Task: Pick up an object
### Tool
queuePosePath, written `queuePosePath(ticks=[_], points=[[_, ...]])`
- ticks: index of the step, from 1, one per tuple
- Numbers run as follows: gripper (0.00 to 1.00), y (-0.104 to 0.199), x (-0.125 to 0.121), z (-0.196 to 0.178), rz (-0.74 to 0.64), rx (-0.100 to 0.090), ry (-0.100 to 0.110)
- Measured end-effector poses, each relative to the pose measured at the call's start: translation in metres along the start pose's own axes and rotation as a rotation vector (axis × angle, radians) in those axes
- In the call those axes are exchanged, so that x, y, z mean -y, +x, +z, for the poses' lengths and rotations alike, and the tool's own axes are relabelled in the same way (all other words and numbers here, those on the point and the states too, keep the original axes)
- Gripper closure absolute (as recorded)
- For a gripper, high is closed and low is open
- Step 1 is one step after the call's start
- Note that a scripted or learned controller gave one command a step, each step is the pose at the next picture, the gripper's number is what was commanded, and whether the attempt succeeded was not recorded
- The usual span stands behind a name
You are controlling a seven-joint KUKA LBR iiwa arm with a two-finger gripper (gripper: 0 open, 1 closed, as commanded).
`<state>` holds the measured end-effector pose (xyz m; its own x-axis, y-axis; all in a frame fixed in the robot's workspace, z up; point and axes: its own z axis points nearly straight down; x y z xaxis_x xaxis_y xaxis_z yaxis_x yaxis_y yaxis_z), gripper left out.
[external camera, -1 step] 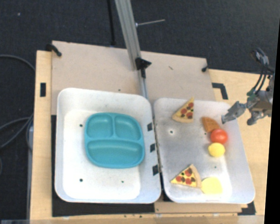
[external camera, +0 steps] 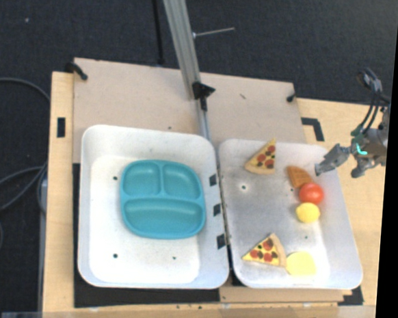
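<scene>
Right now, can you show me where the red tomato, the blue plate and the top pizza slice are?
red tomato (external camera: 311, 193), camera view, middle of its round top.
blue plate (external camera: 162, 199), camera view, ridge between its compartments.
top pizza slice (external camera: 263, 158), camera view, centre of the topping.

The arm (external camera: 374, 127) is cut off at the right, past the right bin's (external camera: 348, 221) far right corner; little beyond its gripper (external camera: 346, 159) shows. A metal rail (external camera: 181, 33) leaves the top edge. Cables (external camera: 6, 174) run off the left edge.
</scene>
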<state>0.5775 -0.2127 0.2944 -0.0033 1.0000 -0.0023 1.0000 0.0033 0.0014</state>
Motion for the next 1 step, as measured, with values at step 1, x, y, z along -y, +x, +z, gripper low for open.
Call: queuePosePath(ticks=[1], points=[[0.00, 0.0026, -0.0003, 0.0426, 0.002, -0.001, 0.004]])
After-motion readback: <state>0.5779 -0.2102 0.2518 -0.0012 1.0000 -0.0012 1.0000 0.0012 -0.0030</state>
